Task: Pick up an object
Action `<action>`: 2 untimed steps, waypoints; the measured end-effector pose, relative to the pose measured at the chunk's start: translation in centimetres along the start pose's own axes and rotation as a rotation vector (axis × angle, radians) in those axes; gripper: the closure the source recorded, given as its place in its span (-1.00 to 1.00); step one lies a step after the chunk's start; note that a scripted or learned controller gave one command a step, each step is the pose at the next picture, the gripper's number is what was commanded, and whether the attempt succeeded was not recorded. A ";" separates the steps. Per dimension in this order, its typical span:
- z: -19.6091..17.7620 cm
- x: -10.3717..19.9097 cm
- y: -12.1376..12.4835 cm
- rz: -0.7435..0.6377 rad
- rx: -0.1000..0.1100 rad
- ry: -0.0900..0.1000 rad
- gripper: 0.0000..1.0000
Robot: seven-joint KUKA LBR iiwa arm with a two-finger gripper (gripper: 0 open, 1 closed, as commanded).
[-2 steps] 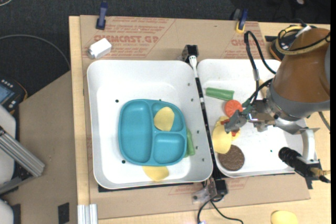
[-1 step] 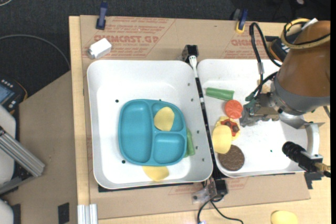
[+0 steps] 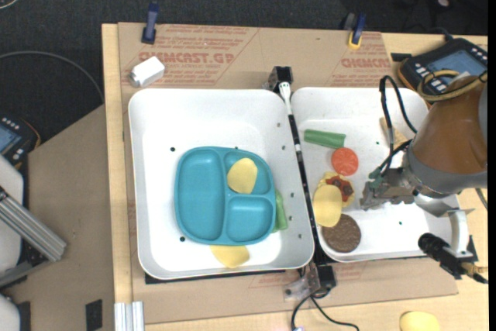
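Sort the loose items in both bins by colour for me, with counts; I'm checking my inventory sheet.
Yellow: 3, one in the teal tray, one below it, one in the right bin
Green: 2, a stick and a sliver by the tray
Orange-red: 1
Brown: 1
Teal: 1, the tray
Red-and-yellow: 1
Total: 9

Grey arm (image 3: 449,167) with a broad orange band, black cable looping beside it; end effector (image 3: 385,190) seemingly dark metal.
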State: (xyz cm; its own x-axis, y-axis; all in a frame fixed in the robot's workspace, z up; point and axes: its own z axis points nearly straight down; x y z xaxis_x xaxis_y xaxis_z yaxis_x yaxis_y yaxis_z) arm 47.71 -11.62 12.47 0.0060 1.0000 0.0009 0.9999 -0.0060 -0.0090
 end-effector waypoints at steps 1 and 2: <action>4.2 -6.9 3.3 -0.002 -0.013 -0.005 1.00; 4.0 -9.2 0.1 -0.002 -0.005 0.000 1.00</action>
State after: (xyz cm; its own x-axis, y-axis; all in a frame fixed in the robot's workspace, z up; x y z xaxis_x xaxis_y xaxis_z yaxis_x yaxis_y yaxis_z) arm 47.69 -20.85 8.46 0.0042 1.0000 0.0005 1.0000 -0.0042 -0.0045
